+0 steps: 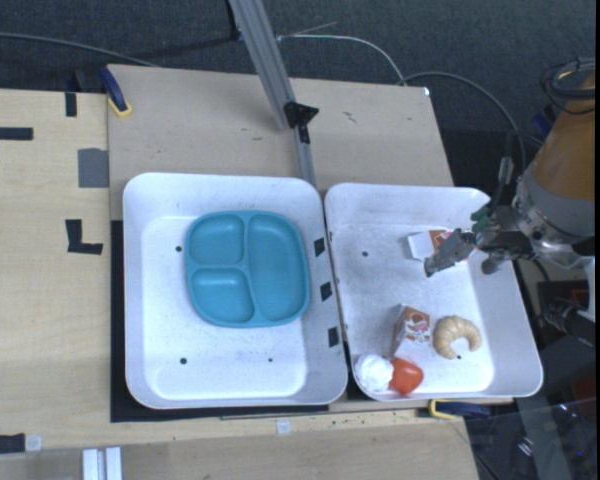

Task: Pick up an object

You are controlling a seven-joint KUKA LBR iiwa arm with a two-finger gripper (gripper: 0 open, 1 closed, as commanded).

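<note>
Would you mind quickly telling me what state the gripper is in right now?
Gripper: over the right bin, beside a small carton; open or shut cannot be told.

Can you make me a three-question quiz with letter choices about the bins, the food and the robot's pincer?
1. Where is the plate?
A. in the left bin
B. in the right bin
C. on the wood beside the bins

2. What colour is the plate?
A. red
B. blue
C. yellow

3. What is the croissant doing?
A. hanging from the pincer
B. sitting on the plate
C. lying on the right bin's floor

Answers:
1. A, the plate lies in the bin on the left, and the food items are in the other one.
2. B, it is light blue, with three sections.
3. C, it rests on the bin floor beside a small carton, well apart from the pincer, which is higher up in that bin near a white packet.
</note>
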